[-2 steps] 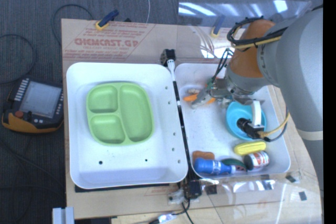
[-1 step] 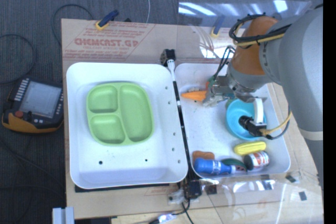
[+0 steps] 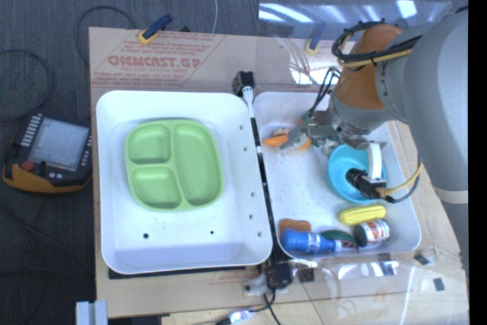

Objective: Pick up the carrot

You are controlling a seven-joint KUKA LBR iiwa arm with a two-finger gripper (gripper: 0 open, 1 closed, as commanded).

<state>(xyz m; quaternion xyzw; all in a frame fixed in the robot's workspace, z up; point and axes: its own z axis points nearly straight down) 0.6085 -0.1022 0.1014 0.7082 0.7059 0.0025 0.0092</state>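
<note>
Here, small orange carrot (image 3: 277, 138) w/ green tip, beside fingers (image 3: 298, 141).

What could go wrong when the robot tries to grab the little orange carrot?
1. The carrot lies close to the right bin's left wall, so a finger might bump the wall rather than close around it.
2. The gripper looks right beside the carrot, which seems small and thin. It could slip out or get pushed aside.
3. The blue bowl sits just under the arm's wrist and might get nudged.
</note>
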